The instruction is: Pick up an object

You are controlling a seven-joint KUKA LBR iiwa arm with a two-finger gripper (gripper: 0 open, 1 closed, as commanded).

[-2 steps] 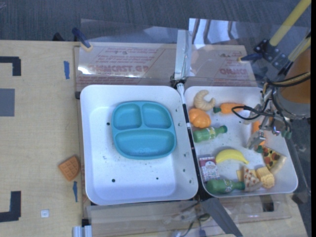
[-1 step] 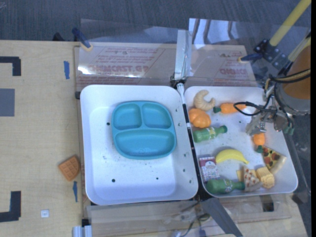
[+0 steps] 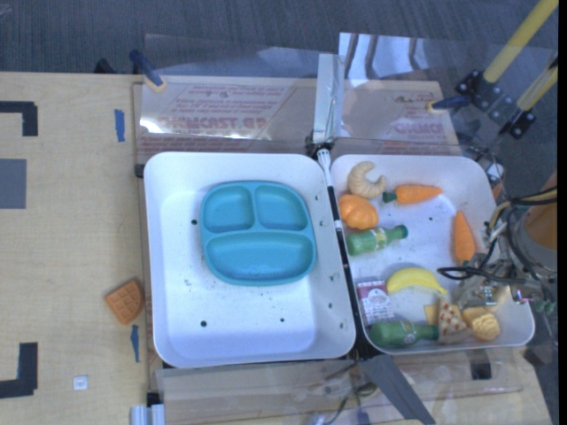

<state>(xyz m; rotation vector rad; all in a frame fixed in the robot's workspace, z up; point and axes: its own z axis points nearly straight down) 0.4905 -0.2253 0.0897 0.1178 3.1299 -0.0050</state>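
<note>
The right bin [image 3: 474, 173] holds several toy foods. At its back lie a beige croissant [image 3: 365, 180], an orange carrot [image 3: 415, 193] and a round orange fruit [image 3: 358, 212]. A green bottle [image 3: 376, 239] lies near the bin's left wall, and a second carrot [image 3: 462, 236] lies toward the right. Near the front are a yellow banana [image 3: 415, 280], a red and white packet [image 3: 376, 302], a dark green bottle [image 3: 400, 332], a pizza slice [image 3: 452, 319] and a yellow piece [image 3: 485, 325]. My gripper [image 3: 498, 282] hangs low over the bin's right front part, wrapped in cables, just right of the banana.
The left bin [image 3: 168, 264] holds a blue divided plate [image 3: 257, 233]. A waffle-like orange toy [image 3: 125, 300] lies on the bench left of the bins. Clear plastic sheets [image 3: 230, 104] lie behind both bins. Yellow poles with black clamps [image 3: 509, 60] stand at the back right.
</note>
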